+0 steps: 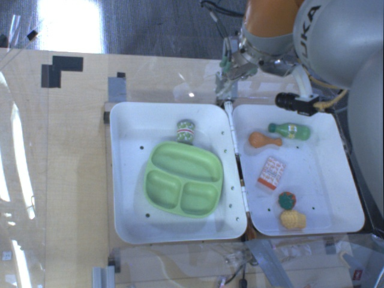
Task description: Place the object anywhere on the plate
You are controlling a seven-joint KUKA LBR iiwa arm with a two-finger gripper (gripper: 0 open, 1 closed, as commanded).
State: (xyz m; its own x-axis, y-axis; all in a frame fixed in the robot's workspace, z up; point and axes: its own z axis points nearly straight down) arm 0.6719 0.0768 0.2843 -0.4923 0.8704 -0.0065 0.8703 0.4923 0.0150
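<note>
"KUKA" lettering [314,18] on grey arm [342,35]

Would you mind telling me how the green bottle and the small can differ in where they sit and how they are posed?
The green bottle lies on its side in the right bin, while the small can stands upright in the left bin. The bottle is long and mostly one green; the can is short, with a patterned label. The can sits right by the green plate; the bottle is far from it. Both rest near their bin's far wall.
</note>
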